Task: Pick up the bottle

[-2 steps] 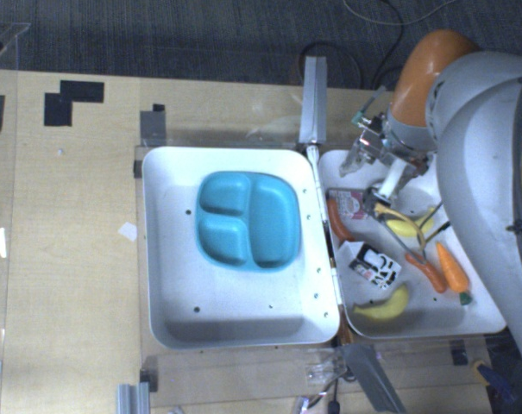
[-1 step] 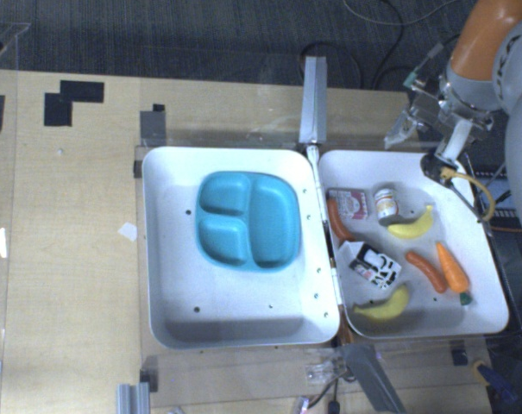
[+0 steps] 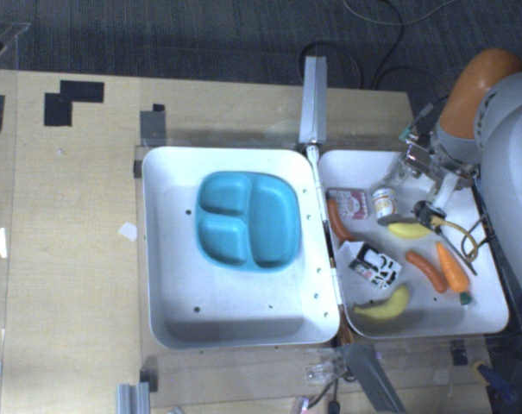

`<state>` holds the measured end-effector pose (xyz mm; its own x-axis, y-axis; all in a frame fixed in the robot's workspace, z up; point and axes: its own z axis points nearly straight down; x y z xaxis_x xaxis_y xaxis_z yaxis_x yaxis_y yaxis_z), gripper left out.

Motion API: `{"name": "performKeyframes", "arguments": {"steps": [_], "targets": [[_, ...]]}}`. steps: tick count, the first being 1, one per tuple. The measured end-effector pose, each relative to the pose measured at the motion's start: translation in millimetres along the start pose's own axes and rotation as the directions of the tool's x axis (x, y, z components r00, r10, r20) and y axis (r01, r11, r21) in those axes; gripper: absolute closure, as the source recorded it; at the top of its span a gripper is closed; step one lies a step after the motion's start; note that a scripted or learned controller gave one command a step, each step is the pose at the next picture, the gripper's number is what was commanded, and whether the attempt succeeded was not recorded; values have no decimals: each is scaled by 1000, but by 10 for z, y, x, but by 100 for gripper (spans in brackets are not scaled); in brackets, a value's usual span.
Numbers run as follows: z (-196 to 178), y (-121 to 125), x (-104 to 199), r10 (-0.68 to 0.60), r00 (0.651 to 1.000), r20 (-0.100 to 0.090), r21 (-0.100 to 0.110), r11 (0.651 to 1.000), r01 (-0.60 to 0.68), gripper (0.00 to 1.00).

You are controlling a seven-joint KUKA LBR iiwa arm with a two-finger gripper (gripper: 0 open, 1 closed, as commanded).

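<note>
Start at the fingers (image 3: pixel 413 178). You see them in the top part of the right bin (image 3: pixel 489 317), hanging from the wrist. They are small and partly mixed up with cables, so you cannot tell if they are open or closed. Nothing shows between them.

Now look just to the left of the fingers and a little lower. There is the bottle (image 3: pixel 383 203). It is small, pale and round, and you see its round end facing up at you. It seems to lie tipped over, with its long side running toward the fingers, but it is too small to be sure. The bottle is near the fingers and not touching them. So your next move, as a guess, is a short slide to the left and down.

Close to the bottle you have a small yellow banana (image 3: pixel 409 229) just to its lower right, and a red-and-white packet (image 3: pixel 350 203) to its left. These sit tight around it, so the fingers could bump them.

Farther out in this bin lie a carrot (image 3: pixel 453 268), a red sausage (image 3: pixel 425 270), a black-and-white box (image 3: pixel 375 266) and a big banana (image 3: pixel 384 305).

The arm (image 3: pixel 502 145) comes in from the right, bent over the bin, with its orange band (image 3: pixel 476 84) up high.

The left bin (image 3: pixel 166 257) holds a blue tray (image 3: pixel 248 218). Both bins sit on the tabletop (image 3: pixel 62 231).
</note>
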<state>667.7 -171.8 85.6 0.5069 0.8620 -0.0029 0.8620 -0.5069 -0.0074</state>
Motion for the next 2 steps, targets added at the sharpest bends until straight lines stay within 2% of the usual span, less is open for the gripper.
{"name": "performKeyframes", "arguments": {"steps": [1, 2], "targets": [[-140, 26, 48, -7, 1000, -6, -16, 1000, 7, 100], [-824, -160, 321, -168, 986, -4, -16, 986, 168, 100]]}}
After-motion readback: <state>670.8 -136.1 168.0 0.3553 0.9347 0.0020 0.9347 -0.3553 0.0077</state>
